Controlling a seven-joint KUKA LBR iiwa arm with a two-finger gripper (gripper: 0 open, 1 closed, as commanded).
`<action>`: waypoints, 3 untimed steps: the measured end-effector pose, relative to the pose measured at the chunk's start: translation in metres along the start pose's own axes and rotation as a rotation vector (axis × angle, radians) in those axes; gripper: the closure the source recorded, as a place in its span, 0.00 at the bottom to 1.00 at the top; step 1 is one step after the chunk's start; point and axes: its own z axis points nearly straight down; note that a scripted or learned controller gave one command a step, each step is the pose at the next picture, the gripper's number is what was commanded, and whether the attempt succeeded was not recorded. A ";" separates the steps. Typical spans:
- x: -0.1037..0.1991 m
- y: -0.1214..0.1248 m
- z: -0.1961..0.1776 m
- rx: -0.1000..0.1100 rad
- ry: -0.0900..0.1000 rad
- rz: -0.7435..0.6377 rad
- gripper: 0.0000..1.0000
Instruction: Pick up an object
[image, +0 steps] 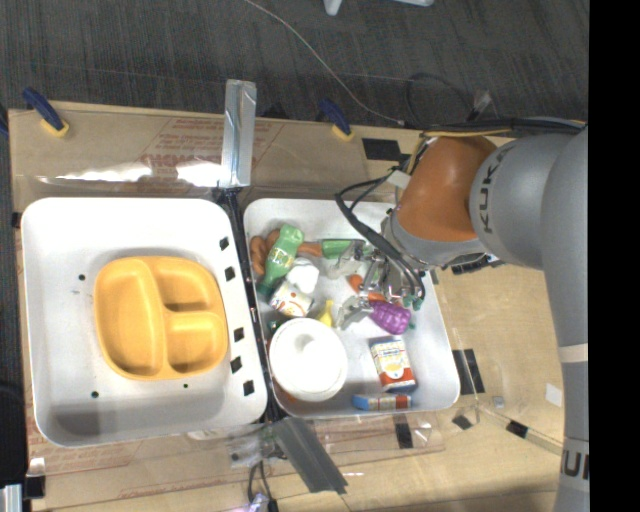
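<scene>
A slanted overhead look at a tabletop (500, 350) bearing two shallow white bins side by side. The left bin (60, 240) holds one yellow divided plate (160, 316) with three compartments, lying near its middle with bare white floor all around it.

The right bin (435, 350) is crowded. A green bottle (282, 255) with a white label lies tilted near the upper left corner, beside something orange-brown against the left wall. Below it sits a small white container with red and orange print (293, 297); its print is too small to read. A round white bowl (308, 358) fills the lower left corner, touching the near wall. A small orange and white carton (391, 362) stands right of the bowl, its label unreadable. A marker with red and blue ends (380, 402) lies along the bottom wall. A purple object (392, 318) lies just above the carton.

The grey arm (540, 200), with an orange band (445, 190) and the letters "KU" on its side, reaches in from the right over the bin's upper right part. Its gripper (375, 292) is down among the clutter in the bin's middle, just left of the purple object; whether it is spread or closed cannot be told, and nothing can be made out between its tips. A thin strip of free floor lies along the bin's right wall.
</scene>
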 end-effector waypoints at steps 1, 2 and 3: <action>0.000 0.018 0.006 0.002 -0.003 -0.157 0.00; 0.034 0.053 0.002 0.017 -0.038 -0.051 0.00; 0.011 0.032 -0.009 0.002 -0.008 0.110 0.00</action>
